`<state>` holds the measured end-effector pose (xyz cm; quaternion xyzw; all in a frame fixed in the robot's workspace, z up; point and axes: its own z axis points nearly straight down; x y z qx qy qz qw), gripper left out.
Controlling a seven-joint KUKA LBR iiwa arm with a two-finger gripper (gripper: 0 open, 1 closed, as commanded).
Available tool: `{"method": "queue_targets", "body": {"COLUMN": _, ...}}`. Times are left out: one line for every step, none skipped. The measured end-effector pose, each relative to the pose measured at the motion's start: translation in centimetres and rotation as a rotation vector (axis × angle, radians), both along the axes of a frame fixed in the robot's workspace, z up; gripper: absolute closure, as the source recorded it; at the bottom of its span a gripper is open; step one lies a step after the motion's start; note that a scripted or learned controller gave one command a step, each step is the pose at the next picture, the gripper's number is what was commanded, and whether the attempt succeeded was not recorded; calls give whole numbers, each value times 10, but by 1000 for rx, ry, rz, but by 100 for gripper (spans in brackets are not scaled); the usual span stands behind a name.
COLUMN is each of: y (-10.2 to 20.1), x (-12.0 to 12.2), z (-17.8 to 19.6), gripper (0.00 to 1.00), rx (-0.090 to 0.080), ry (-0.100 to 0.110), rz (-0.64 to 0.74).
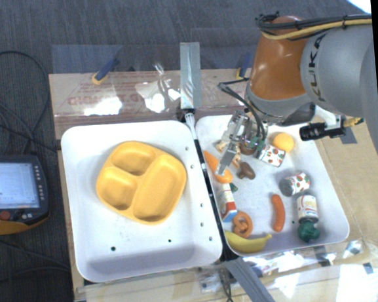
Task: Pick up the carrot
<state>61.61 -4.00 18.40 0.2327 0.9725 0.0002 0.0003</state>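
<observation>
Altogether two white bins sit side by side on the table (63, 99). Off to the left lies one pendant (12, 193) with a screen. The left bin (93, 254) holds one thing, a yellow plate (141, 181) with three compartments. The right bin (334, 226) holds the rest: one carrot (210, 162), one small bottle (228, 201) with a red label, one orange pretzel-shaped piece (241, 224), one banana (248, 242), one brown lump (246, 169), one red sausage (277, 211), one dotted white box (271, 154), one lemon (282, 141), one dotted can (296, 184) and one green-capped bottle (306, 217).

The carrot is a short orange taper, lying aslant by the bin's left wall, near the upper end. The hand (225, 163) reaches down just beside it, with a finger's tip at the carrot's right edge; whether its fingers are spread or pressed together cannot be told, and nothing shows pinched between them.
</observation>
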Motion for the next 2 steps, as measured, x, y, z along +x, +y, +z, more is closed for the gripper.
{"method": "queue_targets", "body": {"y": 0, "x": 0, "z": 0, "gripper": 0, "rx": -1, "ry": 0, "rz": 0}}
{"method": "queue_targets", "body": {"y": 0, "x": 0, "z": 0, "gripper": 0, "rx": -1, "ry": 0, "rz": 0}}
